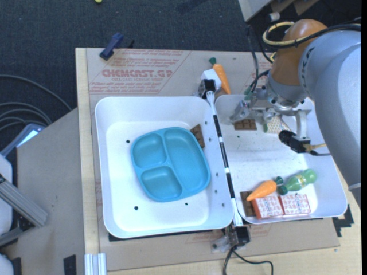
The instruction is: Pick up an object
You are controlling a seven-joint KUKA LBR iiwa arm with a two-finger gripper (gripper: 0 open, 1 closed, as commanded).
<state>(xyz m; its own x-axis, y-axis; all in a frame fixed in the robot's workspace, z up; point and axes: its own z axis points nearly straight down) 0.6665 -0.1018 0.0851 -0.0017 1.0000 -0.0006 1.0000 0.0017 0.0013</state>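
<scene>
Progress looks early to me: nothing is lifted, and the pick is still to be made. My gripper (250, 117) sits low at the far end of the right bin (321, 208), with a brown chocolate bar (245, 125) directly under it, lying flat on the bin floor. I can't tell whether the fingers are spread or closed, or whether they touch the bar; the wrist hides too much. Well away from them, toward the near end of that bin, lie a carrot (262, 189), a green bottle (298, 180) and a red box (284, 205). Off to the other side, the left bin (114, 211) holds a blue tray (170, 164). A second carrot (221, 78) rests on the desk (137, 73) just beyond.
</scene>
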